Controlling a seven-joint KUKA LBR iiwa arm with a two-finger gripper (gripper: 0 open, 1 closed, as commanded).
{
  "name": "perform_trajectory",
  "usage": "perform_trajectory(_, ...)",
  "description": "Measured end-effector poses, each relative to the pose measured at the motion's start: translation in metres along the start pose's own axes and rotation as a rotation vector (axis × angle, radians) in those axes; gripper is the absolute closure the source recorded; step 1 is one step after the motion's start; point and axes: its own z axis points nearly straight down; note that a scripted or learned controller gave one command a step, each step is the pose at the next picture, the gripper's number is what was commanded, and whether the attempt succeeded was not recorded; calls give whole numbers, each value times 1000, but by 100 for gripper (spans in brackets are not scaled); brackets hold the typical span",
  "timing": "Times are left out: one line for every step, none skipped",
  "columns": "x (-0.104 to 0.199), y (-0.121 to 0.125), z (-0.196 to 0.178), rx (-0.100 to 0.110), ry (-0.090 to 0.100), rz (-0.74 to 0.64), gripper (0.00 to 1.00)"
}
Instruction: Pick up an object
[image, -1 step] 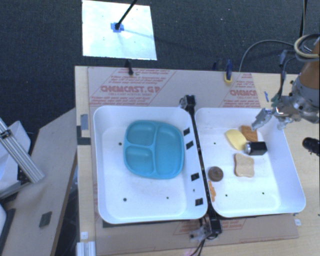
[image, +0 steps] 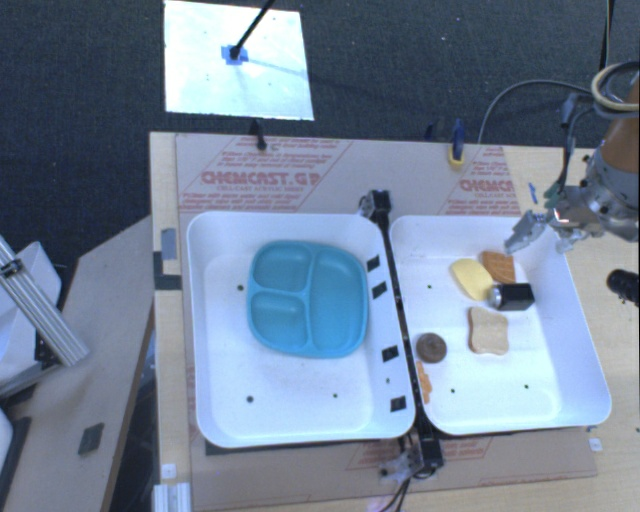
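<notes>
Your end effector (image: 548, 228) hovered at the right bin's (image: 560, 400) two o'clock corner, fingers spread wide, holding nothing. The black can (image: 512, 295) lay at its seven o'clock, long axis running three-to-nine, touching the yellow piece (image: 468, 277).

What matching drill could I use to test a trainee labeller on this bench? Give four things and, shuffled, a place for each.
Things:
1. blue plate
2. brown disc
3. black cylinder
4. gripper

Places:
A. right bin, near the divider
B. over the right bin's far edge
C. left bin
D. right bin, beside the yellow piece

Pairs: 1-C, 2-A, 3-D, 4-B
</notes>
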Motion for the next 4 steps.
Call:
perform_trajectory(-6,8,56,3,0,2,0)
perform_trajectory(-15,8,112,4,1,3,0)
perform_trajectory(-15,10,150,-3,1,4,0)
perform_trajectory(-15,12,136,-8,-1,1,100)
